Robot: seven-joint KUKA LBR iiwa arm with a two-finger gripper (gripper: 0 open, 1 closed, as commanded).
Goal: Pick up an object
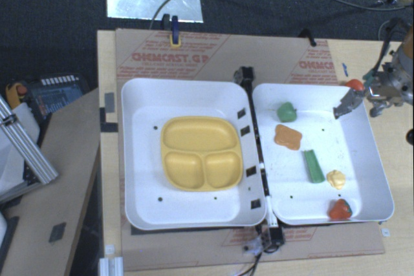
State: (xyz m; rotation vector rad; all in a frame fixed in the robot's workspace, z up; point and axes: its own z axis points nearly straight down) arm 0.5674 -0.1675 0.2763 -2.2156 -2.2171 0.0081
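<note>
The gripper (pixel 341 108) hovers over the right bin's (pixel 378 158) far edge; whether it grips anything, I cannot tell. Nearest lies a rounded green object (pixel 286 112), upper left of that bin

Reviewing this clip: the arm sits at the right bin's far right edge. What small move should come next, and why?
Probably shift the pincer left and lower it toward the green ball. It hangs over the right bin's upper right corner with nothing between its fingers, and that ball looks like the nearest item, lying apart from the orange piece.
</note>
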